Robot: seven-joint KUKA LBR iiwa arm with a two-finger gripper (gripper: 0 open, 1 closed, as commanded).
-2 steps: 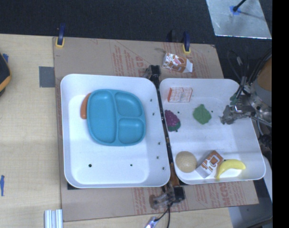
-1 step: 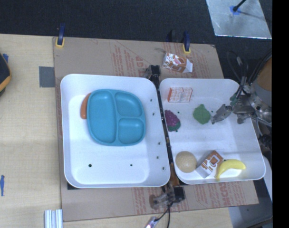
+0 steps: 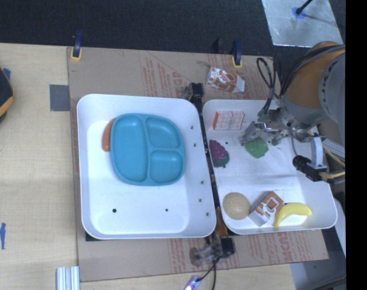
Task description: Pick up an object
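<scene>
Over the right white bin (image 3: 328,219), metal gripper (image 3: 260,135), jaws narrow, touching lumpy green object (image 3: 256,148), grip unclear.

On the surface (image 3: 32,180) two bins sit side by side. The left bin (image 3: 99,216) holds a divided plate (image 3: 147,148) lying over a sausage (image 3: 105,136) at its left edge. In my right bin (image 3: 304,189) a carton (image 3: 228,121) lies at the back, grapes (image 3: 219,153) by the left wall, and a round bun (image 3: 236,205), a small box (image 3: 266,208) and a banana (image 3: 292,213) line the front. My claw (image 3: 260,133) hangs over a lump (image 3: 256,148) mid-bin. A packet (image 3: 224,80) lies behind the bins.
</scene>
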